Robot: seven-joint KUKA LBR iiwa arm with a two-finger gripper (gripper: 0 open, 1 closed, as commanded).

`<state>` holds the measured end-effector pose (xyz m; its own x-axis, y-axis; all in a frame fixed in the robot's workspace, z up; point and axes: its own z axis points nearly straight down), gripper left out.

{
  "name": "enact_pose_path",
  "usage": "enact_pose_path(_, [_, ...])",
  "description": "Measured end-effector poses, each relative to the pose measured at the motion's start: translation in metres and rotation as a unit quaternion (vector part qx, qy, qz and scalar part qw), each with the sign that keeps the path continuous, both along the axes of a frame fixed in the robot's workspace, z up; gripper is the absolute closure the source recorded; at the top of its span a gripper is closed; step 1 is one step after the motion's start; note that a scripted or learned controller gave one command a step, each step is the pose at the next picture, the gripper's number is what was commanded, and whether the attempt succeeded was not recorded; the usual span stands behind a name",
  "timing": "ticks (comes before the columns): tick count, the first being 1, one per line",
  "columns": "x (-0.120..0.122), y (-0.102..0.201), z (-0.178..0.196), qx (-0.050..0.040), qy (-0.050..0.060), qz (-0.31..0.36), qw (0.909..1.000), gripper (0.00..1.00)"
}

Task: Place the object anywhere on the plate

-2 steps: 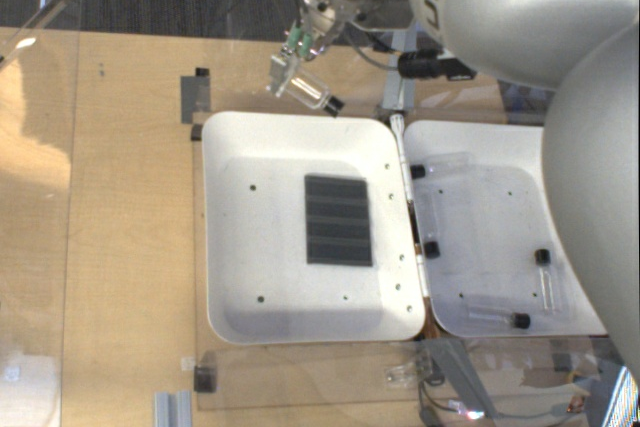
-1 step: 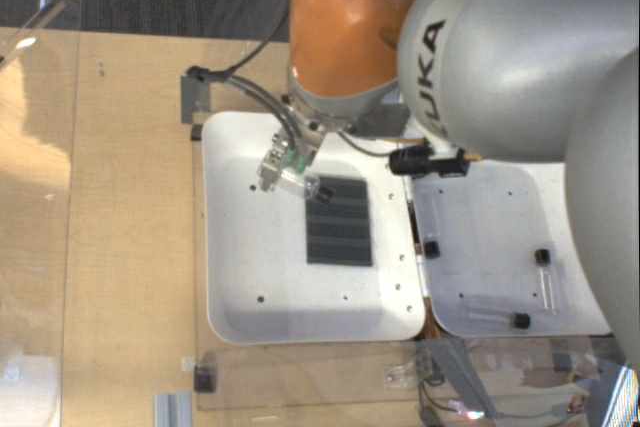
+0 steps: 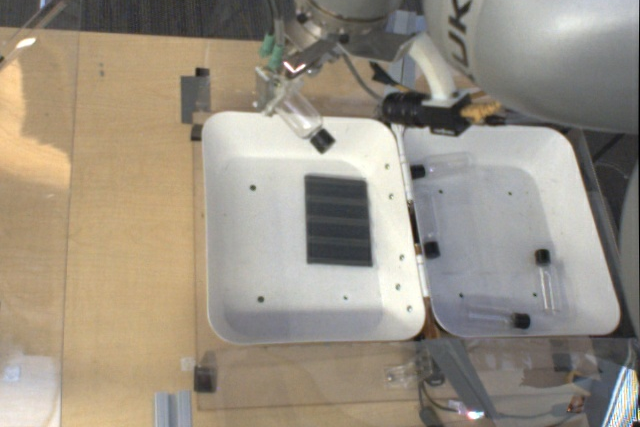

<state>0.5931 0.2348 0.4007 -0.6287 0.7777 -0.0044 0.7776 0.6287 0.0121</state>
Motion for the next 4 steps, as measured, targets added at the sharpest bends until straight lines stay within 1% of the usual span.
enact_pose_path(1, [0.000, 0.000, -0.001, -0.0003, 0.001, 0.000, 1.0000, 0.00])
enact_pose_path(2, [-0.029, -0.013, -0.223, -0.0016, 0.005, 0.038, 0.9993, 0.00])
enact_pose_path(3, [-0.037, -0.015, -0.305, -0.0001, 0.005, -0.144, 0.9895, 0.00])
enact_pose_path(4, [-0.035, -0.016, -0.294, 0.0014, 0.004, -0.145, 0.9894, 1.00])
